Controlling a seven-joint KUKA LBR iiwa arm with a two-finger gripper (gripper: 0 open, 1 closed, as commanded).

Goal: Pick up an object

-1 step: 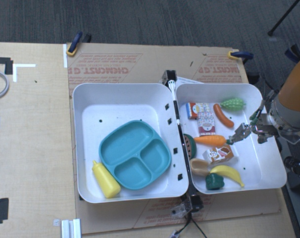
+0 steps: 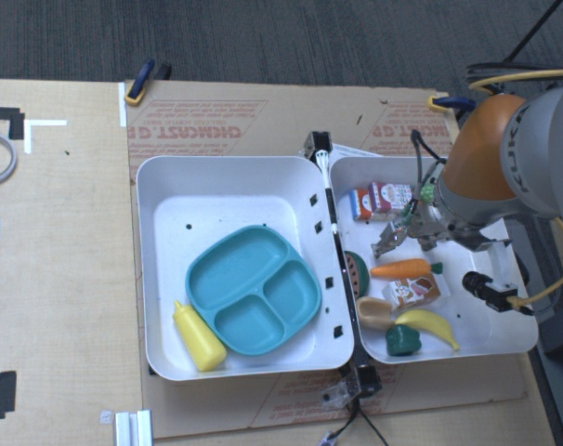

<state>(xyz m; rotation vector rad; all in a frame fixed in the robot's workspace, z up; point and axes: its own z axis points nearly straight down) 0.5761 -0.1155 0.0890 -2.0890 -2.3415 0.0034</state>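
Observation:
My gripper (image 2: 391, 240) hangs over the right bin (image 2: 504, 337), near its middle, with the metal fingers pointing left and down. It sits just above an orange carrot (image 2: 401, 268). A small carton (image 2: 382, 199) lies behind it at the bin's far side. Below the carrot lie a brown-and-white packet (image 2: 412, 292), a yellow banana (image 2: 429, 325), a green piece (image 2: 402, 341) and a tan piece (image 2: 374, 312). Nothing shows between the fingers.
The left bin (image 2: 161, 203) holds a teal divided plate (image 2: 253, 289) and a yellow bottle (image 2: 199, 337). A dark round item (image 2: 355, 272) leans at the right bin's left wall. Cables run along the right side.

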